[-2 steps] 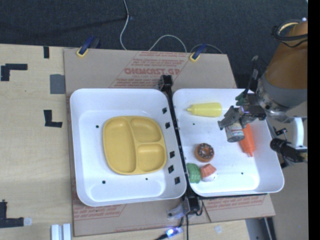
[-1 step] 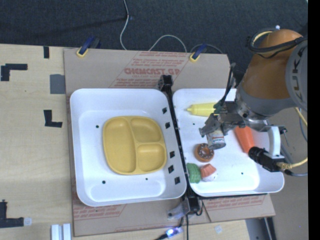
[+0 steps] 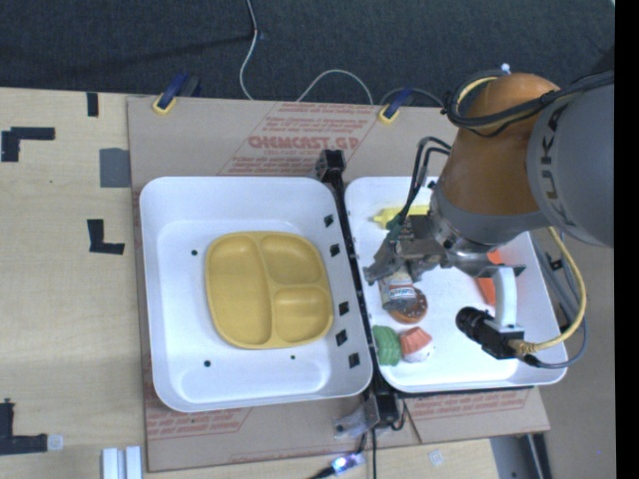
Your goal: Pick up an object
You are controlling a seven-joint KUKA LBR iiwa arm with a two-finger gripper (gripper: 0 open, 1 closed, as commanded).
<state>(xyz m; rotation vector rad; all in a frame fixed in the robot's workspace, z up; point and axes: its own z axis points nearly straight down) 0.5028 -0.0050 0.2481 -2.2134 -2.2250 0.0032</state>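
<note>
My gripper (image 3: pixel 396 267) hangs low over the left part of the right bin (image 3: pixel 479 372), with the grey and orange arm above it. Directly below the gripper lies a small brown round object with a label (image 3: pixel 405 303). A green piece (image 3: pixel 385 345) and a red-and-white piece (image 3: pixel 417 343) lie side by side near the bin's front left. A yellow object (image 3: pixel 391 215) peeks out behind the gripper, and an orange piece (image 3: pixel 487 289) lies to the right, partly under the arm.
The left bin (image 3: pixel 170 267) holds a yellow divided plate (image 3: pixel 268 289). A black divider (image 3: pixel 344 267) runs between the two bins. Both bins rest on a cardboard sheet (image 3: pixel 290 143) on the bench.
</note>
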